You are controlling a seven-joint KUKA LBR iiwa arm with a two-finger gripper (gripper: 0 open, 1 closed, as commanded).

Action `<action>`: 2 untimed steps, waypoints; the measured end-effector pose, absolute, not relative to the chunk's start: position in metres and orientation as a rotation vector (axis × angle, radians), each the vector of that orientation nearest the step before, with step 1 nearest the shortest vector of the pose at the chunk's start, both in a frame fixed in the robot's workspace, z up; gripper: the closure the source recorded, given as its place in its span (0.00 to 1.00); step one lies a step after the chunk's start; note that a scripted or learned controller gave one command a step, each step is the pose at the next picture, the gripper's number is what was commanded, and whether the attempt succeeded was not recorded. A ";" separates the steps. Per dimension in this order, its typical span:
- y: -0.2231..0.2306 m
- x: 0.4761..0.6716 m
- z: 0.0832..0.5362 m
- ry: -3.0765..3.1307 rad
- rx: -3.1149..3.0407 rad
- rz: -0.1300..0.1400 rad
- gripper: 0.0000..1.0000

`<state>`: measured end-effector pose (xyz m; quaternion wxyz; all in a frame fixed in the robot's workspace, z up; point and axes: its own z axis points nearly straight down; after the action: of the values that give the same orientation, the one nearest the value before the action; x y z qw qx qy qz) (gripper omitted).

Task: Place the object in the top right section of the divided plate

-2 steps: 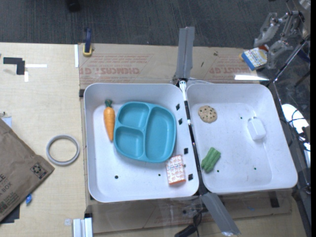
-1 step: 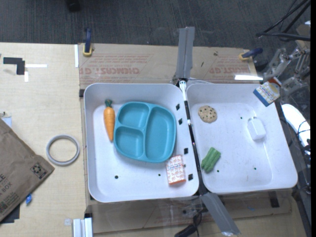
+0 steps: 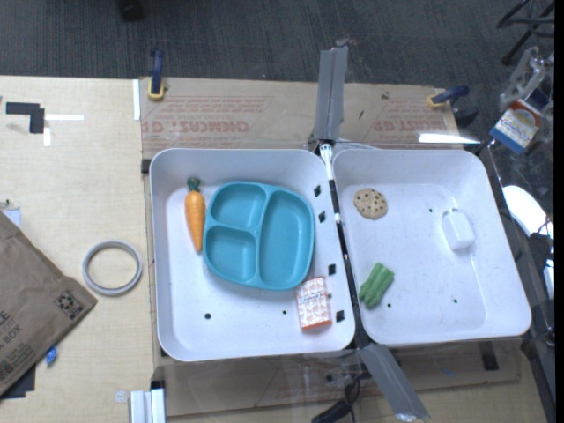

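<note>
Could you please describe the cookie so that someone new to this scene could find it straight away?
Look in the right white bin, near its upper left corner. The cookie lies flat there: a round tan disc with dark chips, unlike the green vegetable below it and the white object further right.

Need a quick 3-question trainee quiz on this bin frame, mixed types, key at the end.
1. True or false: the carrot lies inside the blue divided plate.
2. Which bin holds the cookie? A) left bin B) right bin C) neither
3. Fill in: the small box lies in the ___ bin, just below the plate.

Key:
1. False, it lies beside the plate's left edge.
2. B, along with the green vegetable and a white object.
3. left
</note>
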<state>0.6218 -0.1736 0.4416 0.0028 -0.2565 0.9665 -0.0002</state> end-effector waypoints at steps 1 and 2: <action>-0.174 0.623 0.450 3.028 -0.797 0.001 1.00; -0.174 0.625 0.459 3.023 -0.791 0.001 1.00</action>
<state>0.6250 -0.1737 0.4593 0.0084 -0.2533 0.9674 0.0002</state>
